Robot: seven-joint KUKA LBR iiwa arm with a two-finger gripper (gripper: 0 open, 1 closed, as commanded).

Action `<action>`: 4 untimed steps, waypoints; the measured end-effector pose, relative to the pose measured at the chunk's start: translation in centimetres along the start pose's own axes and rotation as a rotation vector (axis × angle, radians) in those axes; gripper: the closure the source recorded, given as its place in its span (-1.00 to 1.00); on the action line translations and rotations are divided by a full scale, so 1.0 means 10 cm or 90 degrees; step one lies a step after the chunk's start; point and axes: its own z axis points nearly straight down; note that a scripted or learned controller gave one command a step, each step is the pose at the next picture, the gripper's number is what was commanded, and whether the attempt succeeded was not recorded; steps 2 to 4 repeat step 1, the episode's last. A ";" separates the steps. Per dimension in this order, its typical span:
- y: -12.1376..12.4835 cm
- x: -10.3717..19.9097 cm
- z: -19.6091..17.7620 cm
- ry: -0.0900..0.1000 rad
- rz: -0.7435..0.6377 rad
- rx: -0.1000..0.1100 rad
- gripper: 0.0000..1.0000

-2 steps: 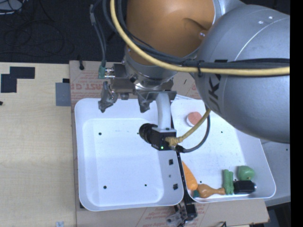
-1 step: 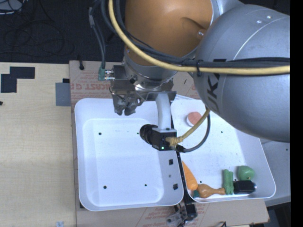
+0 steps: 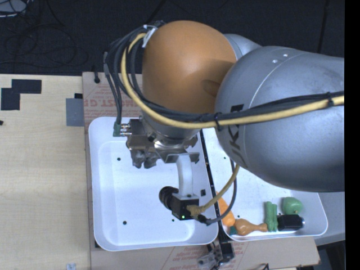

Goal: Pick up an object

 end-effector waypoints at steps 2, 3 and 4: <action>0.47 0.01 1.55 0.000 0.002 -0.001 1.00; 0.47 0.01 1.55 0.000 0.002 -0.001 1.00; 0.47 0.01 1.55 0.000 0.002 -0.001 1.00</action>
